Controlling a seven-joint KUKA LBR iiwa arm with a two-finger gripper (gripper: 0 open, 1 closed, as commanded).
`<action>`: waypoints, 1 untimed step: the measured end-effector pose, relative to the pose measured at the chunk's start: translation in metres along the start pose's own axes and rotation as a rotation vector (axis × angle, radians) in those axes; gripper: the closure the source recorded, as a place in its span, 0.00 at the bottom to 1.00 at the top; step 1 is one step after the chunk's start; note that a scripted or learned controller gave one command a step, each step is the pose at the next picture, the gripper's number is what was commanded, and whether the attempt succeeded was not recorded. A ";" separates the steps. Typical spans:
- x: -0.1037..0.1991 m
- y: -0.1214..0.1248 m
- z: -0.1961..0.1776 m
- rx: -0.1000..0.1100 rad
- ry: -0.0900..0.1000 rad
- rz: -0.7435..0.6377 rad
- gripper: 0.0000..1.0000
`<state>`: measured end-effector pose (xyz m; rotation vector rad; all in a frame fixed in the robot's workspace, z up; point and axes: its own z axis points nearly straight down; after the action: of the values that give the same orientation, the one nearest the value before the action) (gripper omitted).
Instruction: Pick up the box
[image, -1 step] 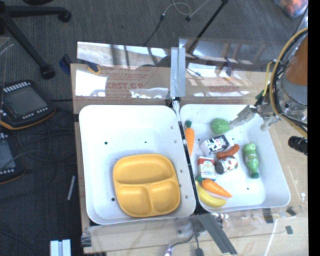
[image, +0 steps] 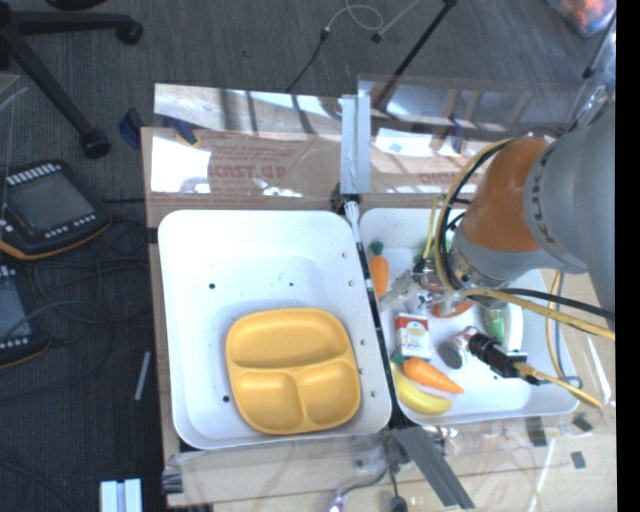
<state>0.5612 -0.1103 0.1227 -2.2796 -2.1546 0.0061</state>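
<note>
Reaching down into the right bin (image: 545, 400), the gripper (image: 432, 280) sits low under the big grey arm (image: 560, 200) with its orange band (image: 500, 195). It is hard to see there, so I cannot tell if it is open or closed, or if it has hold of anything.

Just below the gripper lies the box (image: 413, 336). It is small, red and white, and it rests flat on the floor of the right bin, near the wall that faces the other bin. An orange carrot (image: 432, 375) lies right under the box, and a yellow banana (image: 420, 397) curves along the near edge beside that carrot. Another small carrot (image: 378, 272) stands close to the same wall, higher up. A green thing (image: 495, 322) lies to the right of the box, partly under the arm. Yellow cables (image: 540, 305) run from the arm across the bin.

Next door, the left bin (image: 200, 300) holds a yellow tray (image: 292, 368) with three parts. It sits toward the near side of that bin.

Both bins rest on a bench (image: 250, 165) with brown cardboard at the back. A black and orange handheld screen (image: 50, 210) lies on the floor, far to the left.
</note>
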 end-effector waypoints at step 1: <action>-0.005 -0.040 0.030 -0.034 -0.020 -0.091 0.00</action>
<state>0.5211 -0.1129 0.0926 -2.2056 -2.2839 -0.0091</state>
